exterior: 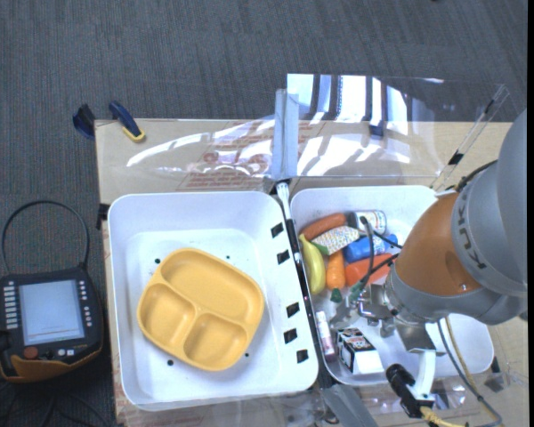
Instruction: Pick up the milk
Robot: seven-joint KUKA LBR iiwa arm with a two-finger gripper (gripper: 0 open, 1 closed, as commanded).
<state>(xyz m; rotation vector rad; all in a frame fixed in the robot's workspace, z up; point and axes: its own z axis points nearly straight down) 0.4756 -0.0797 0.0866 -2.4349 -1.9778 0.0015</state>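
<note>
The milk (357, 349) appears as a small white carton with a dark printed top, lying near the front edge of the right bin (400, 194). Its right side runs under the arm's metal wrist parts, so its full outline cannot be made out. Just to its left lies a slim white tube-like item (324, 332), too small to identify.

The gripper (374, 314) sits directly above and slightly behind the carton, low inside the bin. The wrist housing and cabling cover the tips, so whether the pincer is wide, narrow or closed on anything cannot be told, and no contact with the carton can be confirmed.

Behind the gripper a cluster of toy food crowds the bin's left half: a yellow banana (314, 265) along the bin's left wall, an orange carrot-like piece (335, 271) beside it, a reddish sausage shape (323, 225) farther back, a speckled pale item (338, 237) between them, a blue object (367, 246) and a can (371, 221) at the rear. Several overlap, and the arm (467, 238), grey with its orange band, hides much of the bin's right half.

The left bin (129, 229) holds a yellow divided plate (200, 308) with three compartments. Outside the bench, at the left, a control pendant (46, 314) lies on the carpet with its looped cable.
</note>
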